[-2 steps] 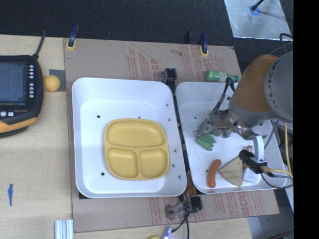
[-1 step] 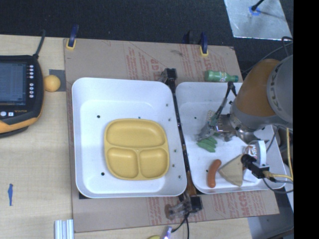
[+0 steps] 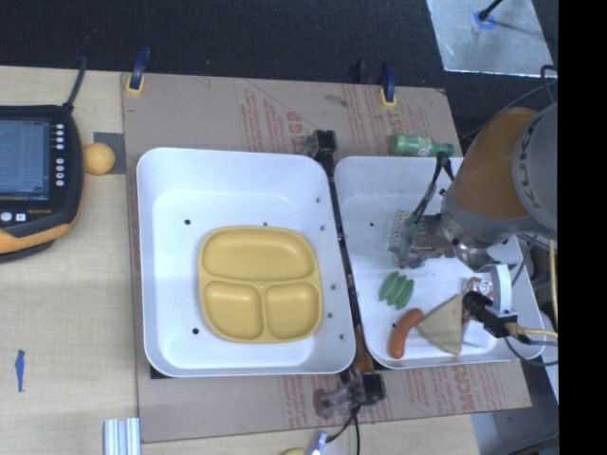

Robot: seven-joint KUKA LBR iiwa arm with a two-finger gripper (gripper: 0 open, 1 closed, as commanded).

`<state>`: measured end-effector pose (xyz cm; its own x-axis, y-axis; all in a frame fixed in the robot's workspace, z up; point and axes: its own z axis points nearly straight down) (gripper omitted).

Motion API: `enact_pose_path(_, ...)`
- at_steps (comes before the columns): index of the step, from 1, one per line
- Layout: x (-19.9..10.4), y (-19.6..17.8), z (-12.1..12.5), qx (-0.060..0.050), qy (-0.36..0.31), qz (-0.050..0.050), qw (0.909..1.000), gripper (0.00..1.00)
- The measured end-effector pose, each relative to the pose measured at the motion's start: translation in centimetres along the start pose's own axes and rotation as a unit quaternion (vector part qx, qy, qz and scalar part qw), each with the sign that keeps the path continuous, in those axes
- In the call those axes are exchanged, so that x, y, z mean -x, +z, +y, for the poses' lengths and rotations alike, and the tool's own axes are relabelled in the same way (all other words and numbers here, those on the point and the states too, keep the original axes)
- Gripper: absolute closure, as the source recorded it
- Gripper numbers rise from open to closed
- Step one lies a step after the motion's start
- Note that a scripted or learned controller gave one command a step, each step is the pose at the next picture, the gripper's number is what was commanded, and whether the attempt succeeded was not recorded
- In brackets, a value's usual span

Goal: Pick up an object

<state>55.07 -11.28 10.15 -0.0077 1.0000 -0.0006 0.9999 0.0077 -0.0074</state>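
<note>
1. Green ridged toy veggie [image 3: 395, 289] looks like the pick target, lying flat in the right bin [image 3: 375, 183], a bit toward its left wall.
2. Tool [image 3: 410, 245] hangs just above it at roughly 1 o'clock, low in the bin. Can't tell how its grip is set, too blurry.
3. Orange sausage [image 3: 404, 333] and tan wedge [image 3: 445, 326] sit at 6 and 5 o'clock.
4. Yellow divided plate [image 3: 259, 282] fills the left bin [image 3: 161, 254], well apart, so no clutter there.
</note>
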Motion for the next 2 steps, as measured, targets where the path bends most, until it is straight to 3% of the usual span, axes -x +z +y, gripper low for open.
enact_pose_path(1, 0.0, 0.0, 0.0, 0.000, 0.000, 0.000, 1.0000, 0.00)
enact_pose_path(2, 2.0, 0.4, 8.5, 0.003, 0.002, 0.000, 1.0000, 0.00)
